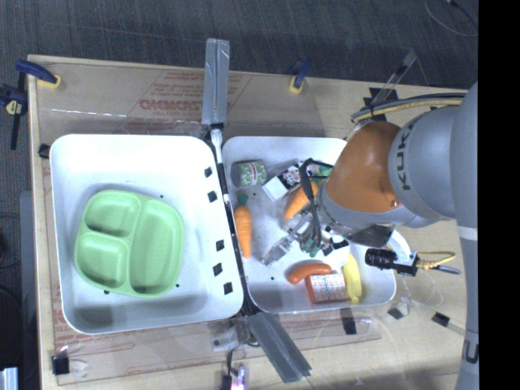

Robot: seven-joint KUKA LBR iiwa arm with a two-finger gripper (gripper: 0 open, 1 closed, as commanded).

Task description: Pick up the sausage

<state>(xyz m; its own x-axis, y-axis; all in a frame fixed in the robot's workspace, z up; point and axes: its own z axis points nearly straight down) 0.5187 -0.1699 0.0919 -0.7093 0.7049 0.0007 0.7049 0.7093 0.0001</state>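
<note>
The sausage (308, 271), reddish-orange and short, lies near the front of the right bin (272, 299), against a red-labelled box (327, 288). My gripper (289, 245) hangs just above and to the left of it, pointing down-left, between the sausage and a carrot (242, 231). It is open and nothing sits between its fingers. The orange wrist band and grey arm cover the bin's right part.
In the right bin there are also a green-labelled can (249, 172), a black-and-white packet (284, 178), an orange piece (296, 202) under the wrist and a banana (352, 281). The left bin (65, 157) holds a green divided plate (128, 240).
</note>
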